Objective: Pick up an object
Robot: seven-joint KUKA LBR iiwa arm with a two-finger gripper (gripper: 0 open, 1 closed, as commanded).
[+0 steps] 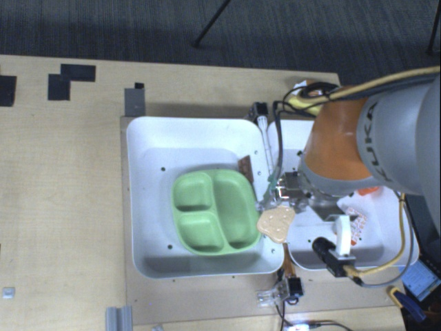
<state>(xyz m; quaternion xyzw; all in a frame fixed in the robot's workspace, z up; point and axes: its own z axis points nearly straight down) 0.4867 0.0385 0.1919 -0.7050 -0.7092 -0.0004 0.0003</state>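
Observation:
A green three-compartment tray [213, 211] lies in the left bin [148, 185], tilted a little. A tan, flat, lumpy piece [276, 223] sits over the ridge between the two bins, touching the tray's right edge. My gripper [281, 196] hangs just above that tan piece, under the orange band of the arm [341, 143]. Whether the tan piece is in its grip cannot be seen. A small brown object [243, 164] peeks out behind the tray's far right corner.
The arm's bulk covers most of the right bin [375, 254]. A white object with red marks [357, 221] lies there beside a black and white wrist part [332, 252]. Cables run along the bins' far edge and front.

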